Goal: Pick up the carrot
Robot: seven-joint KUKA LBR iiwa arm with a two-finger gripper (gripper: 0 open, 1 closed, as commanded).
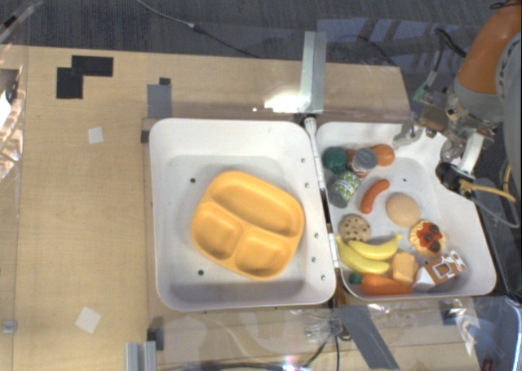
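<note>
The wooden counter [81, 223] carries two white bins; the carrot [386, 284] lies at the right bin's [481, 267] front edge. The hand [447, 134] hovers above, grip state unclear.

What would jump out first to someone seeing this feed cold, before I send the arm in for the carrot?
Most striking is the yellow divided plate lying alone in the left bin. Next comes the crowded right bin, its toy food packed together, with the carrot at the near edge just below the bananas. The gripper sits at that bin's far right corner, away from the carrot.
</note>
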